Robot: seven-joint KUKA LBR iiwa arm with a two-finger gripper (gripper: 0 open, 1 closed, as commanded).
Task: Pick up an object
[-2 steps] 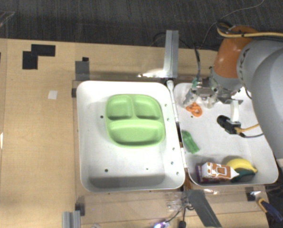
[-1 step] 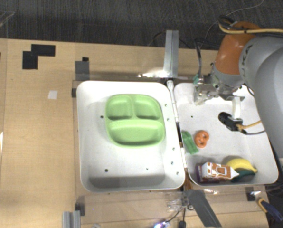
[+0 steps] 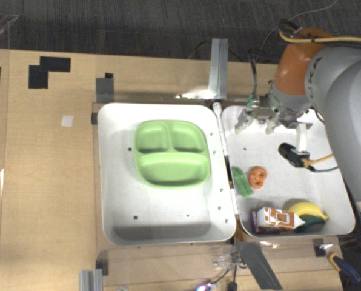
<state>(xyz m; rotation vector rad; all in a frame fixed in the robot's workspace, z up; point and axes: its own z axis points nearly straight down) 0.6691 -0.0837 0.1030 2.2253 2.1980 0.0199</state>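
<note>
My gripper (image 3: 256, 123) hangs over the far end of the right bin (image 3: 326, 187), under the orange wrist band. Its two fingers stand apart with only white bin floor between them, so it is open. Nearer the front lie a small orange-red round object (image 3: 257, 176) and a flat green piece (image 3: 241, 182) against the bin's left wall. At the front edge are a brown and white carton (image 3: 274, 219), a yellow banana (image 3: 306, 210) and a dark green item (image 3: 314, 222) beneath the banana. All of these lie well forward of the gripper.
The left bin (image 3: 117, 180) holds a light green divided plate (image 3: 171, 153). A black cable fitting (image 3: 293, 153) hangs from the arm over the right bin's middle. The grey arm body (image 3: 350, 120) covers the right bin's far right corner. A metal post (image 3: 219, 71) stands behind the bins.
</note>
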